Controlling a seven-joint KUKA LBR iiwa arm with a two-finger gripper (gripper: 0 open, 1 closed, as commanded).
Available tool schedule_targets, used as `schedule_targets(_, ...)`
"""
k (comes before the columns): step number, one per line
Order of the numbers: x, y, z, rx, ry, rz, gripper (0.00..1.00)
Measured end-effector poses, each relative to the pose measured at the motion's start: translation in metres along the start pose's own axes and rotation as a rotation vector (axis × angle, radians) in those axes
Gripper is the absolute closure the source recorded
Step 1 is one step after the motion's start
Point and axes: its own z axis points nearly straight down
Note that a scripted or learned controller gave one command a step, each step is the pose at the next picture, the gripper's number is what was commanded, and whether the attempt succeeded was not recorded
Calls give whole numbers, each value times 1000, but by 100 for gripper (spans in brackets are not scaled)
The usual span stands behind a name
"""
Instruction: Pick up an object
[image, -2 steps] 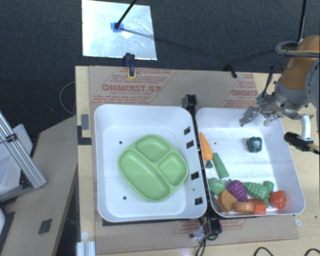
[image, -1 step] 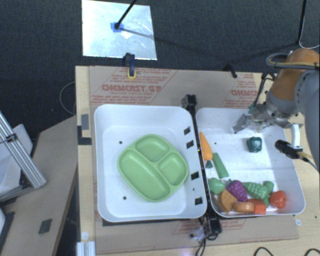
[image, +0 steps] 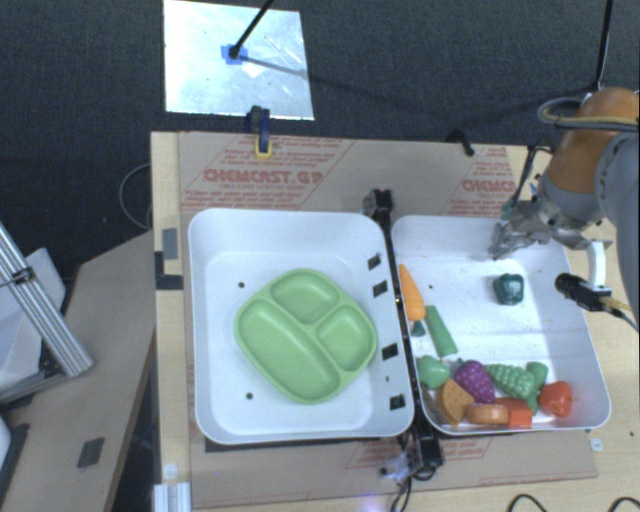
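Toys lie mostly in a heap along the near edge of the right bin (image: 590, 345): a purple grape bunch (image: 474, 380), a green bumpy piece (image: 510, 380), a red tomato-like piece (image: 556, 398), some orange pieces (image: 488, 411) and a green round one (image: 433, 372). They probably lie there because the bin floor lets loose things gather at the low side — this is my judgement only. An orange carrot (image: 410, 291) and a long green vegetable (image: 441, 333) lie along the wall between the two bins.

One dark green piece (image: 508, 289) is alone on the open white floor, well apart from the heap. It looks like the easiest thing to pick, since nothing touches it.

The pincer (image: 512, 240) hangs near the far wall of the right bin, just beyond this dark green piece and above it; nothing is seen between its fingers. Whether they are apart or together I cannot tell — they are too small and dark.

The left bin (image: 215, 300) carries a light green divided plate (image: 305, 335), lying flat in the middle. Both bins rest on the worktop (image: 330, 170).
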Motion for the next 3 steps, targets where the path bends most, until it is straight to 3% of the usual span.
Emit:
schedule_targets(2, -5, 2, -108, 1, 2, 3, 100)
schedule_targets(3, -5, 3, -127, 2, 2, 2, 100)
